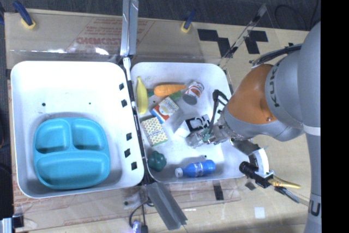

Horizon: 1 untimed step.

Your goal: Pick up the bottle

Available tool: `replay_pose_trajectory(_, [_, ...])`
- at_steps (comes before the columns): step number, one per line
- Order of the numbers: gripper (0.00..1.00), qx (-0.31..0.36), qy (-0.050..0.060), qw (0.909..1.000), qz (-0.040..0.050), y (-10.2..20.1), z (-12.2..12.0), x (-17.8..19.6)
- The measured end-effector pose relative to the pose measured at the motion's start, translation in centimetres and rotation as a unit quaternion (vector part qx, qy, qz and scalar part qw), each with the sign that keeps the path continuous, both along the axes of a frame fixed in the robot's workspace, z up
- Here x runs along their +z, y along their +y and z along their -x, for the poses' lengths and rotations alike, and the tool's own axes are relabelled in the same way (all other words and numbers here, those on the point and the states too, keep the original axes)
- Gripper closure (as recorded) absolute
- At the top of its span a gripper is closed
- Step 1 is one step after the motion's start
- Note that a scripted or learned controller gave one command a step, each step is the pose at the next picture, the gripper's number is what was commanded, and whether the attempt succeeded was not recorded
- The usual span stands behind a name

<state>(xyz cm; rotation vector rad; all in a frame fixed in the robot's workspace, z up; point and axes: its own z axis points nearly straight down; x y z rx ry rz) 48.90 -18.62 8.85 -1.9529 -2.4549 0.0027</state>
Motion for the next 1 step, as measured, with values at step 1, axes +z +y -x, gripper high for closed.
replay_pose_trajectory(1, [1.0, -0.023, 0.002, 0.9997, -0.0002, -2.35, -14.52, -0.07])
